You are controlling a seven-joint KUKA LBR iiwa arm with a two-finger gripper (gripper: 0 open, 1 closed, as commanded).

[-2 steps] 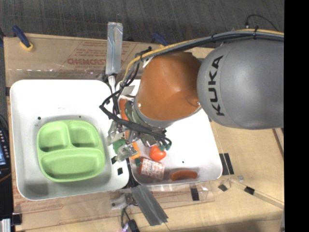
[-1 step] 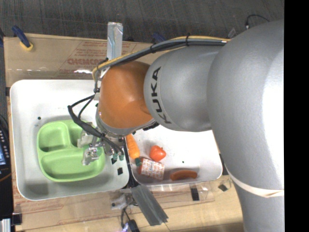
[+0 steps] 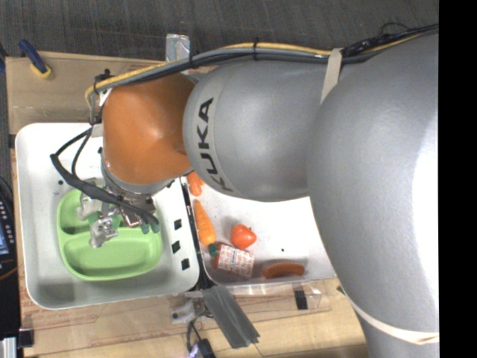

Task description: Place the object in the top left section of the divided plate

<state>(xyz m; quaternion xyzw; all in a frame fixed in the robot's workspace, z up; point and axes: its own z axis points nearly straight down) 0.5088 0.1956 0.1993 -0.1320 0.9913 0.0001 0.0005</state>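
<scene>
I see gripper (image 3: 112,222) low over green divided plate (image 3: 112,263) in left bin (image 3: 37,200); fingers' state I cannot tell. Placement unconfirmed; carrot (image 3: 204,226), tomato (image 3: 243,236) in right bin (image 3: 298,222).

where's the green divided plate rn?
In the camera view the green divided plate lies in the left white bin, toward its lower half, directly under the pincer. The carrot sits just across the divider in the right bin.

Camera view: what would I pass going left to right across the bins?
Left white bin → green divided plate with the end effector above it → carrot → red tomato-like toy → sausage.
</scene>
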